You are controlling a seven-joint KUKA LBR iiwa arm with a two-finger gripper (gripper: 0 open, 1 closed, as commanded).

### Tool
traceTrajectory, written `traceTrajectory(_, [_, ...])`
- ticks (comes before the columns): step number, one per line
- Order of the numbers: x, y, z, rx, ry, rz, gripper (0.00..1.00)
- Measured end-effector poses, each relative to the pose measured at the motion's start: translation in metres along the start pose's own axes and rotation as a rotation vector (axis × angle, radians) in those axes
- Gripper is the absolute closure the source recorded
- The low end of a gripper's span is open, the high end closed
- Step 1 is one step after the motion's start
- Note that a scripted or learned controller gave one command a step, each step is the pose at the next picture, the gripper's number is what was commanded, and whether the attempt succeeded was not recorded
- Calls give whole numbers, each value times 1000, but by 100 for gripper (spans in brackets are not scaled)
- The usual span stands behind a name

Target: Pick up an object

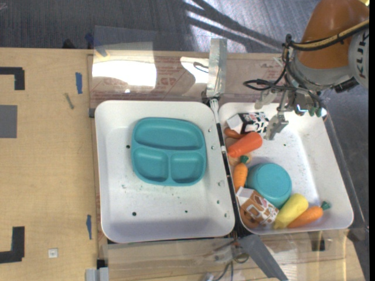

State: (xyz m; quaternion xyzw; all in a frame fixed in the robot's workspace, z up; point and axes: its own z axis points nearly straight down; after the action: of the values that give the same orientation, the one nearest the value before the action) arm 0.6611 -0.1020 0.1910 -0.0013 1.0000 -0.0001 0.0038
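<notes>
The right bin (316, 157) holds several toys: a black-and-white carton (252, 122), a large orange carrot (245, 145), a small carrot (240, 173), a teal bowl (270, 182), a brown snack packet (258, 209), a yellow piece (291, 209) and another carrot (307, 216). My gripper (268, 117) hangs over the bin's back part, just right of the carton and above the large carrot's tip. It is open, with nothing between its fingers (275, 125).
The left bin (111, 204) holds a teal divided plate (169, 151). A metal divider (217, 69) stands behind the seam between the bins. The arm's orange band (334, 22) is at the top right. Bare bin floor lies right of the gripper.
</notes>
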Motion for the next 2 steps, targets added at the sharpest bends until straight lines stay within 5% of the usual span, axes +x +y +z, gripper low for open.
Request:
traceTrajectory(1, [85, -8, 93, 1, -12, -57, 0])
traceTrajectory(2, [157, -11, 99, 3, -9, 36, 0])
